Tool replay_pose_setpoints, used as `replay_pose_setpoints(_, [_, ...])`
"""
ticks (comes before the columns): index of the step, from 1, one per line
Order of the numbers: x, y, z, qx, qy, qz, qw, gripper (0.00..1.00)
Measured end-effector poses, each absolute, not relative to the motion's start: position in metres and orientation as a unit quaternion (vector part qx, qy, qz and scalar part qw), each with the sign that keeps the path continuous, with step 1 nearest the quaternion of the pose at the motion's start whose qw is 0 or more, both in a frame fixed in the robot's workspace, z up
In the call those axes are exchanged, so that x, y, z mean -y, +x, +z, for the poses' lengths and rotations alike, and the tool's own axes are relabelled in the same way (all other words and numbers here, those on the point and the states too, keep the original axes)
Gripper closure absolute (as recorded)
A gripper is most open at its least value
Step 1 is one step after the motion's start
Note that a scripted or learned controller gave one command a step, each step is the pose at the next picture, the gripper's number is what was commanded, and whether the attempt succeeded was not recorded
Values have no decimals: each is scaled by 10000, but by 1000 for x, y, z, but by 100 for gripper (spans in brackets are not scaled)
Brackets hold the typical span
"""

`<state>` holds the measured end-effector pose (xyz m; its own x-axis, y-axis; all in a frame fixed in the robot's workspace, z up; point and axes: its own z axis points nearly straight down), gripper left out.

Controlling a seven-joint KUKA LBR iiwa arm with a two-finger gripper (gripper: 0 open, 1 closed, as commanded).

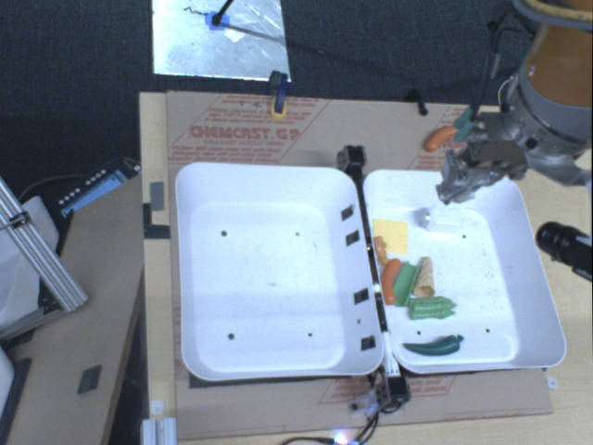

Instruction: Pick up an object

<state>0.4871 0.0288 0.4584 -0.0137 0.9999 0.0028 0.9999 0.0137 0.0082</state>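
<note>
Currently approaching: I have the gripper (456, 191) at the right bin's (519, 248) 12 o'clock, finger state unclear. Next I descend toward the clear piece (443, 219) below.

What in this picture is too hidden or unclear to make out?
- Gripper: fingers too small and blurred to judge.
- Clear object in the right bin: too faint to identify.
- Arm: cut off by the top right edge.
- Orange object behind the bin: partly hidden by the gripper.
</note>
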Motion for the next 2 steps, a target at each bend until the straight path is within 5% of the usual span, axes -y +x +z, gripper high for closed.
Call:
replay_pose_setpoints(1, [-97, 487, 534, -7112, 7029, 53, 24, 100])
replay_pose_setpoints(2, [4, 486, 535, -7040, 7102, 6, 19, 100])
